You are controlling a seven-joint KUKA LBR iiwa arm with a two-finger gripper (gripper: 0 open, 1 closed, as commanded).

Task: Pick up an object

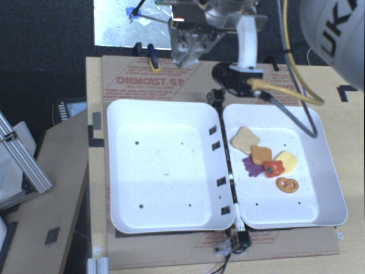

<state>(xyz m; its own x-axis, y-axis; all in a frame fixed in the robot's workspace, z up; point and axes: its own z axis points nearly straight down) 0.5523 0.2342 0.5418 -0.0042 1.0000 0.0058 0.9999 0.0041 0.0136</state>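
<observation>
The jaws' state I cannot tell, above the left bin's [122, 153] far edge.

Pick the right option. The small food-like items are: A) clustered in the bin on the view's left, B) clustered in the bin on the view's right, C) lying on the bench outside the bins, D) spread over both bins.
B: the pretzel, the red piece and the tan slice all lie together inside the right bin.

A robotics lab: the grey KUKA arm [336, 27], yellow cabling [285, 90], aluminium framing [23, 158] and two white bins [159, 110] on a table [94, 96].
</observation>
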